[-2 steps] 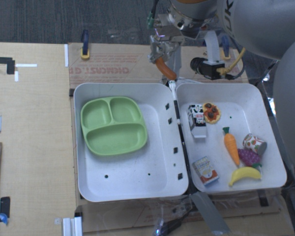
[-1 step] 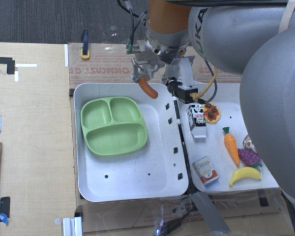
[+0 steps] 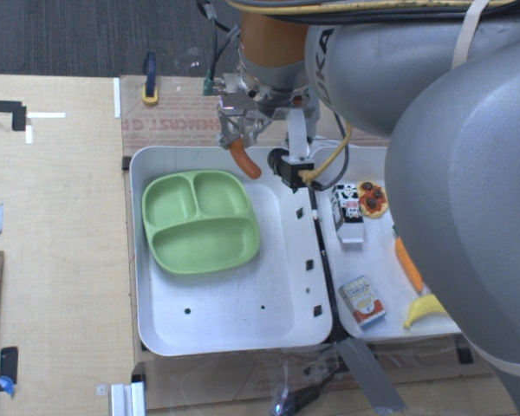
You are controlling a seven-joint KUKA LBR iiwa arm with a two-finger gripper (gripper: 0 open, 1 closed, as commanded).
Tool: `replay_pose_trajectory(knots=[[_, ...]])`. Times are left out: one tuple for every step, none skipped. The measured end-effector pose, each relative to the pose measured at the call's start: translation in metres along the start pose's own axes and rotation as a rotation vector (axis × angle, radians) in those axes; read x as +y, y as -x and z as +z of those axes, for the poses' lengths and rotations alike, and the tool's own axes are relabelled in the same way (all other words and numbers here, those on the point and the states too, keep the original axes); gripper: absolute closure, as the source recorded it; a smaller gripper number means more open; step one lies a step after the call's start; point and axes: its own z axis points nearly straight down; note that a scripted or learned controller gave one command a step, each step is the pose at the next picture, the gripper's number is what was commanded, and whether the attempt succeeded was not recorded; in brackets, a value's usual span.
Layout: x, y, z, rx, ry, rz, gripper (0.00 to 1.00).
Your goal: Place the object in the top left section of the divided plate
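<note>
A light green divided plate (image 3: 201, 222) lies in the left white bin (image 3: 225, 323), with two small sections at its far side and one long section nearer me. My gripper (image 3: 237, 139) hangs above the bin's far edge, just beyond the plate's upper right section. Its fingers are shut on an orange-red sausage-shaped object (image 3: 244, 159), which slants down and to the right from between them. The object hangs clear of the plate.
The right bin (image 3: 390, 315) holds a small pizza toy (image 3: 373, 198), a white block (image 3: 350, 219), an orange carrot (image 3: 407, 265), a small carton (image 3: 361, 300) and a yellow banana (image 3: 424, 311). The grey arm covers the upper right. A clamp (image 3: 149, 81) sits behind the bins.
</note>
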Motion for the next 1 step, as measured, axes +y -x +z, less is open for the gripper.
replay_pose_trajectory(knots=[[-0.0098, -0.0064, -0.0059, -0.001, 0.000, -0.130, 1.00]])
